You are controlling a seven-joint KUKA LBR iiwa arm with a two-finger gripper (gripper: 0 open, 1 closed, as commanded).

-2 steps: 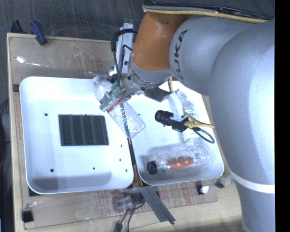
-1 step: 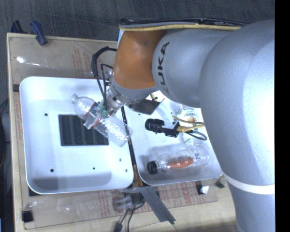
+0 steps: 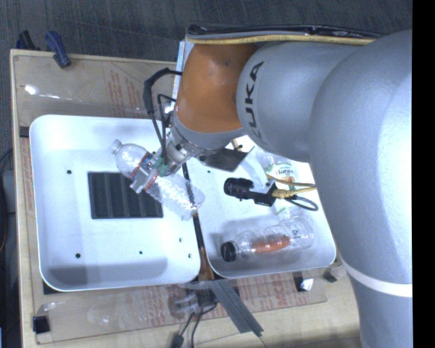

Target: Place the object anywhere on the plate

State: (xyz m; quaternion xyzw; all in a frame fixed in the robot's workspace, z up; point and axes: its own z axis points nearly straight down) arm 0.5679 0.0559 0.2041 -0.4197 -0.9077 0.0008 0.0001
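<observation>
In the camera view the gripper (image 3: 154, 167) sat low over the left bin (image 3: 40, 194), close to that bin's right wall. Its tip met the middle of a clear plastic bottle (image 3: 175, 196). Whether it was open or clamped on the bottle could not be told, because the wrist and a pale band across the bottle hid the contact.

Just left of and below the gripper lay the dark ribbed plate (image 3: 119, 194), flat on the bin floor. Right of the gripper, past the wall where the bins met, the right bin (image 3: 322, 256) held a second bottle (image 3: 264, 243). It lay on its side, clear with a dark cap and something orange-red inside, well below the gripper. A small labelled container (image 3: 281, 171) lay further right, about level with the gripper and partly under the arm (image 3: 312, 85). Far up and left, a blue clamp (image 3: 58, 49) sat at the edge of the bench (image 3: 94, 85).

The clear plastic bottle was see-through and rippled and lay on a diagonal. Its cap end pointed up and left of the gripper, its base down and right toward the divide. Its body crossed the plate's upper right corner.

Dark letters on the arm read "UKA". The container's label and the red print on the bench were too small to read.
</observation>
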